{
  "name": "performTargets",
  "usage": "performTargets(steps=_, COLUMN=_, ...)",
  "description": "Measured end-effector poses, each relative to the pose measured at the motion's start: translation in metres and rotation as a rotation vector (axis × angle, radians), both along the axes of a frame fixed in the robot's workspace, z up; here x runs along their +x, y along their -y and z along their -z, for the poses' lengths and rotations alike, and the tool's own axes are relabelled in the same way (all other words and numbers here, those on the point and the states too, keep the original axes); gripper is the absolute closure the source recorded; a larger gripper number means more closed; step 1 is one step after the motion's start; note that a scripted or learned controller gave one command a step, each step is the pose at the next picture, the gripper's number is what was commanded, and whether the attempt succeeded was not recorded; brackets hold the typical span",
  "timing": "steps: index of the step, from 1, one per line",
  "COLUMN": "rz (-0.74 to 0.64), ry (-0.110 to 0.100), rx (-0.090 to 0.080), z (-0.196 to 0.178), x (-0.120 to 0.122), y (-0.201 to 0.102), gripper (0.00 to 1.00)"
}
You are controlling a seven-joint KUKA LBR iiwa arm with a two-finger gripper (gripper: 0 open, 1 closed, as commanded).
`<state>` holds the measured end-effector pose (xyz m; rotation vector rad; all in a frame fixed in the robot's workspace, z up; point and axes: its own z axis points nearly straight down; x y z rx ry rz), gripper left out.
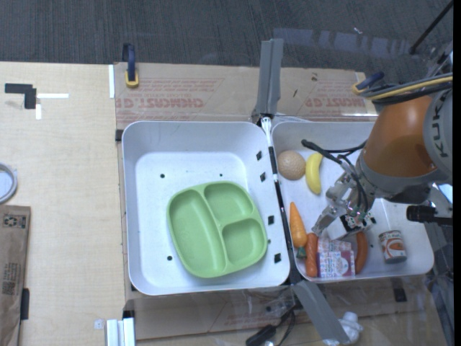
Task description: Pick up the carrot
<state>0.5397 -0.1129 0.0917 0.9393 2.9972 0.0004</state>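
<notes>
**First onlooker:** While the grey arm leans in over the right-hand bin (425, 262), the carrot (297, 224) lies flat on the bin floor against the left wall, its thin end toward the front of the bench. Nothing has lifted it. I'd say the pick is barely begun.

**Second onlooker:** Where is the gripper (340, 211) in all this?

**First onlooker:** Hanging low over the middle of that bin, just to the right of the carrot but apart from it. Its fingers look spread a little, and I see nothing between them. So it holds no carrot, nor anything else.

**Second onlooker:** Crowded down there, isn't it?

**First onlooker:** Rather. A banana (313, 173) and a round tan fruit (291, 164) sit toward the back. A red-and-white packet (335, 259) lies at the front, near the carrot's tip, and a small can (392, 246) stands off to the right. The left bin (137, 215) carries the green divided plate (217, 228).

**Second onlooker:** What is left to do, then?

**First onlooker:** Almost all of it, by my reckoning: shift over the carrot, come down, close on it, raise it clear. That wall beside it may well make the grasp awkward.
</notes>
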Motion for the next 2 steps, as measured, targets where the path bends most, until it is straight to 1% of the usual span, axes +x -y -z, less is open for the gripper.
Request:
performTargets(steps=1, rz=-0.421, ry=0.005, rx=-0.001, z=-0.059, x=0.066, y=0.007, gripper=0.00)
performTargets(steps=2, rz=-0.718, ry=0.002, rx=0.000, z=0.000, x=0.063, y=0.023, gripper=0.00)
